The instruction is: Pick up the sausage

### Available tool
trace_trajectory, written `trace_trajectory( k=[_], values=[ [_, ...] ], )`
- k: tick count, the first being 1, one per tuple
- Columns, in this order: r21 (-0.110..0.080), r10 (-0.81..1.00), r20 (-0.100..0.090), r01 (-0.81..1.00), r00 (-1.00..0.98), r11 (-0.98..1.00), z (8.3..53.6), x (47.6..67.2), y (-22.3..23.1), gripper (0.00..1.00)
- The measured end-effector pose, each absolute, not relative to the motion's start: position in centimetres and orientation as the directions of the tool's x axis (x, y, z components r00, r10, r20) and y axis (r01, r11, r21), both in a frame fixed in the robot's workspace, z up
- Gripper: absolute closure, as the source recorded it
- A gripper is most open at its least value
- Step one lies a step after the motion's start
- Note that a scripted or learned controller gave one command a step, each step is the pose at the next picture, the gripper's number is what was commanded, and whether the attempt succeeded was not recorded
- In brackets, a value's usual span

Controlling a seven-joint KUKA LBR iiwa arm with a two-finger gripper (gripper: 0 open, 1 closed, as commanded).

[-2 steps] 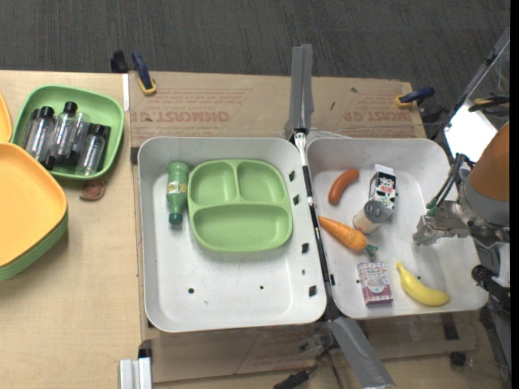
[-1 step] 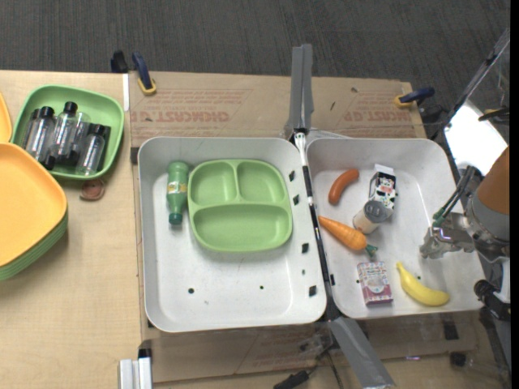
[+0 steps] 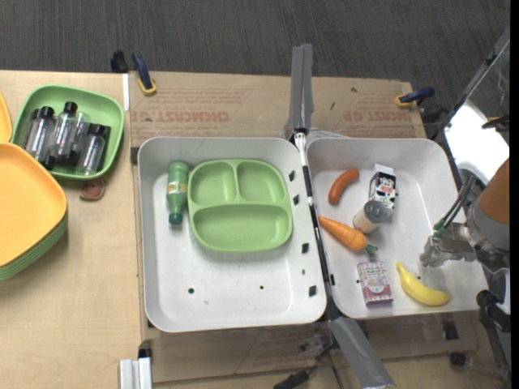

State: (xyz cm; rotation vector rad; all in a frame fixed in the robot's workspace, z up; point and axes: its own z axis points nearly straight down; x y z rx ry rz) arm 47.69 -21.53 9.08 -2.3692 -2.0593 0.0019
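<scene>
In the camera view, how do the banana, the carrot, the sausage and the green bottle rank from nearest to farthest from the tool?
Measured from the tool, at the right bin's right side:
1. Banana, just below-left of it.
2. Carrot, by the right bin's left wall.
3. Sausage, upper left in the right bin.
4. Green bottle, left bin's left side.

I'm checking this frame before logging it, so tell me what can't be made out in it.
- Two-finger gripper, camera view: small and blurred against the right white bin; finger state unreadable.
- Grey arm: cut off by the right edge.
- Small pink carton: print too small to read.
- Dark bottles in the green square tray: labels too small.
</scene>
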Motion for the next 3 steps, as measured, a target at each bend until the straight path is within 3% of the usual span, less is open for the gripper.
trace_trajectory(
  k=[1,2,3],
  values=[
    [-0.005,0.923,0.0,0.923,0.385,-0.385,9.0,47.7,-14.9,1.0],
    [-0.003,0.748,-0.002,0.748,0.664,-0.664,9.1,47.6,-18.5,1.0],
    [-0.004,0.765,-0.002,0.765,0.645,-0.645,9.1,47.6,-21.1,1.0]
  ],
)
